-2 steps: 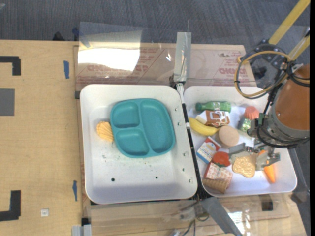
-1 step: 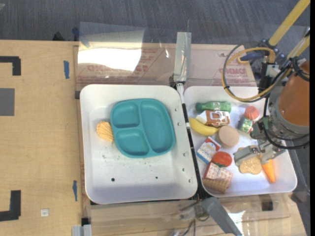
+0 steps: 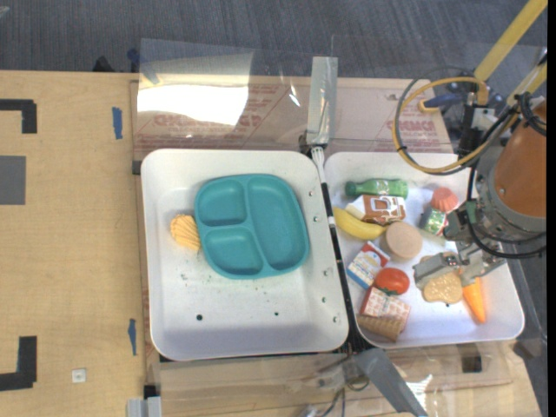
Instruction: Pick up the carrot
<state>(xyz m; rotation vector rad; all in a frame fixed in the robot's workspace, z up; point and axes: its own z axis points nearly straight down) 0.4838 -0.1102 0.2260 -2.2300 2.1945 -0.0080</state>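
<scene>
Two white bins on a cardboard-covered bench (image 3: 61, 233) over grey carpet. Carrot (image 3: 474, 301) near right bin's (image 3: 512, 324) front right corner. Gripper (image 3: 452, 263) just beside; jaw state impossible to tell.

The carrot (image 3: 474, 302) lies in the right bin (image 3: 512, 328) (near corner), just right of the cracker (image 3: 442, 289).

Carrot (image 3: 474, 302) seemingly touches cracker (image 3: 443, 288); its right side is open.
</scene>
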